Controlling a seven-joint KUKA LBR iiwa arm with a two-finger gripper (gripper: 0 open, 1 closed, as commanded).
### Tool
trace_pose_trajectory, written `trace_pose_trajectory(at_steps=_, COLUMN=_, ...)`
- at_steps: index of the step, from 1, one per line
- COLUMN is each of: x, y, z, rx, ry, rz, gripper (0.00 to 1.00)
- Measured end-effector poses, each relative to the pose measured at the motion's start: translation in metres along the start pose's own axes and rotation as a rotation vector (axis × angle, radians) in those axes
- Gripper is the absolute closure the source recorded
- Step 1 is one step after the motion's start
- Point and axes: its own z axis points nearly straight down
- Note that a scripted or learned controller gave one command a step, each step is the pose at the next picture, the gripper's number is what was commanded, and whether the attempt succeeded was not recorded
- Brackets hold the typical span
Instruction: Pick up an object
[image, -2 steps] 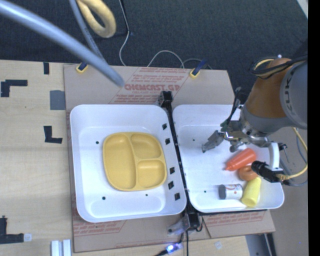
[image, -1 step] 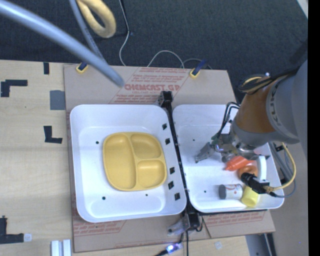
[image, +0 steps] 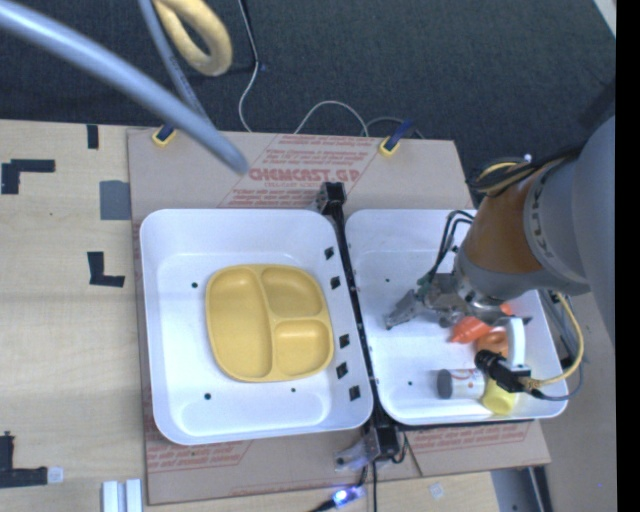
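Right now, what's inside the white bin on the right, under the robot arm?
In the right bin I can see the gripper, an orange thing, a yellow thing and a small grey-and-white object. The arm covers the bin's far right part, so anything there is hidden.

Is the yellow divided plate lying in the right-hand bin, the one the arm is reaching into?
No, the yellow divided plate lies in the left bin, across the divider from the gripper.
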Motion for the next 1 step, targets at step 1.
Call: trace_pose_trajectory(at_steps=1, x=-0.0002, y=0.0006, z=-0.0114, rx=-0.003, ry=-0.002, rz=-0.001, gripper=1.0)
